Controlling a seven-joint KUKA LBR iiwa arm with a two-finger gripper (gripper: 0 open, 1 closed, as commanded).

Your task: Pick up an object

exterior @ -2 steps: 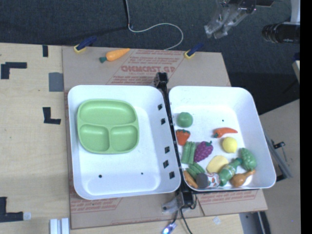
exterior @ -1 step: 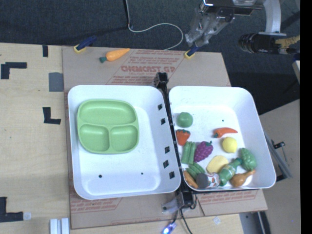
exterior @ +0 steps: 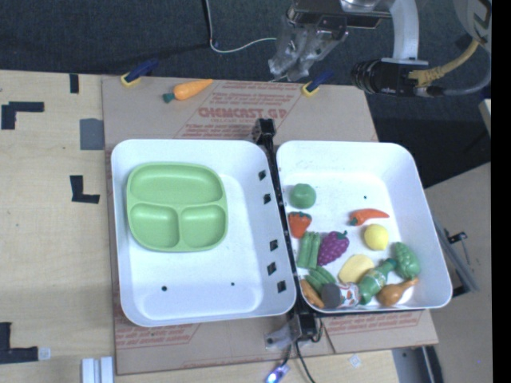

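Observation:
My gripper [exterior: 289, 61] hangs high above the bench's back edge, beyond the right bin [exterior: 399, 170], with nothing visible between its fingers. The right bin holds several toy foods: a green round one [exterior: 303, 195], a strawberry [exterior: 298, 223], a red chili [exterior: 369, 215], a lemon [exterior: 376, 236], purple grapes [exterior: 333, 247], a green pod [exterior: 309, 250], a yellow piece [exterior: 355, 268], broccoli [exterior: 405, 259] and a brown pear [exterior: 393, 294].
The left bin [exterior: 239, 278] holds a green three-part plate [exterior: 176, 207]. A toy carrot [exterior: 187, 91] lies on the cardboard behind the bins. Blue and yellow clamps [exterior: 140, 72] sit at the cardboard's back corners. A cable [exterior: 209, 22] runs behind.

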